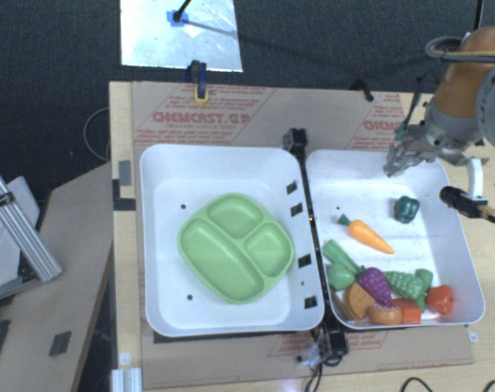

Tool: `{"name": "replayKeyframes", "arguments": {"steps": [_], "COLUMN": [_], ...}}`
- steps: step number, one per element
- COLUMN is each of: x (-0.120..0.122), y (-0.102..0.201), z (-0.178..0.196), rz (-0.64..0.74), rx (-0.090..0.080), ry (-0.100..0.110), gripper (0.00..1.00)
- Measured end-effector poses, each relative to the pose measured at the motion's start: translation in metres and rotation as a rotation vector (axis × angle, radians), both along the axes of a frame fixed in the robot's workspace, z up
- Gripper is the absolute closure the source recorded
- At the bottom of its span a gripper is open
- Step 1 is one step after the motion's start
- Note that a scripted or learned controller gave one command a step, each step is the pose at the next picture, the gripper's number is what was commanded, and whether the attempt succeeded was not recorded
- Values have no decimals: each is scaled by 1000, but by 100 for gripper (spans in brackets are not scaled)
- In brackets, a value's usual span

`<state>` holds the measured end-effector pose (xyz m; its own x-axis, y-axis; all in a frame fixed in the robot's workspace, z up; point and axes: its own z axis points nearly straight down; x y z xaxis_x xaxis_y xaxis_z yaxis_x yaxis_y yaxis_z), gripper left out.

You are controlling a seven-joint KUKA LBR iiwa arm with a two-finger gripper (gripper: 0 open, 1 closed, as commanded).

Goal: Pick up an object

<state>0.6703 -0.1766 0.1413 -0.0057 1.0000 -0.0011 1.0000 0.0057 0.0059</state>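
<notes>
The right bin (358,188) holds toy food: an orange carrot (368,234), a dark green pepper (406,209), a green vegetable (337,261), purple grapes (375,285), a green cob (407,284) and a red tomato (440,299) along the near edge. My gripper (397,163) hangs over the far right part of that bin, above and behind the pepper. Nothing shows between its fingers.
The left bin (170,188) bears a green divided plate (235,247). A black divider with clips (301,202) runs between the bins. A reflective sheet (180,24) and a blue-yellow clamp (199,82) lie beyond the bench's far edge.
</notes>
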Motion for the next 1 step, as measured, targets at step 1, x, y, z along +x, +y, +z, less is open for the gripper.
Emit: {"name": "replayKeyframes", "arguments": {"steps": [1], "x": [5], "y": [5], "z": [45], "rz": [1], "rx": [0], "ry": [0], "gripper": [100]}}
